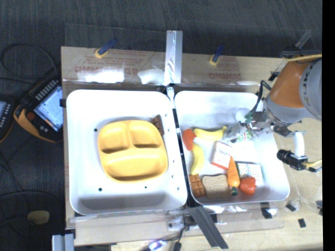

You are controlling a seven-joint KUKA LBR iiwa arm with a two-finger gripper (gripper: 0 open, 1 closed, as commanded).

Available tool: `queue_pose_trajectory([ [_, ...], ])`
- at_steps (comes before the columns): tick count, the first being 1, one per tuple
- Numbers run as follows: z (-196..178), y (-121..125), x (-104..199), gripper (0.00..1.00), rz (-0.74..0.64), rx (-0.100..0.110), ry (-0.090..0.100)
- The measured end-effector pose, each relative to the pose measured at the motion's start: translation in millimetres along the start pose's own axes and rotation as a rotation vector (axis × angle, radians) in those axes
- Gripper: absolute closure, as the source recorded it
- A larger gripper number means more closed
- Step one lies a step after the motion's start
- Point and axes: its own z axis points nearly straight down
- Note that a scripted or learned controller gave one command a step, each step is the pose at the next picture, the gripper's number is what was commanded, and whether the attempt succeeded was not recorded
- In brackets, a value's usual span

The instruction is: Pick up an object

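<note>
My pincer (245, 131) hangs low over the right bin (220, 104), just above a yellow banana (208, 134); I cannot tell how it stands. Below lie a carrot (233, 172) and tomato (248, 185). A yellow tray (132, 149) fills the left bin (84, 156).

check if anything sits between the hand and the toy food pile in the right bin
Nothing visible does. The hand hangs over the shallow white right bin, near its far right side, with bare floor beneath it; the yellow plastic banana lies just to its left.
</note>
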Motion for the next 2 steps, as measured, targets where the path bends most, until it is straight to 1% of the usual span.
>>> queue_pose_trajectory([
  [1, -100.6, -20.8, 40.0, 1.0, 0.12, 0.003, -0.004],
  [2, -116.0, -25.8, 54.4, 1.0, 0.163, 0.003, -0.003],
])
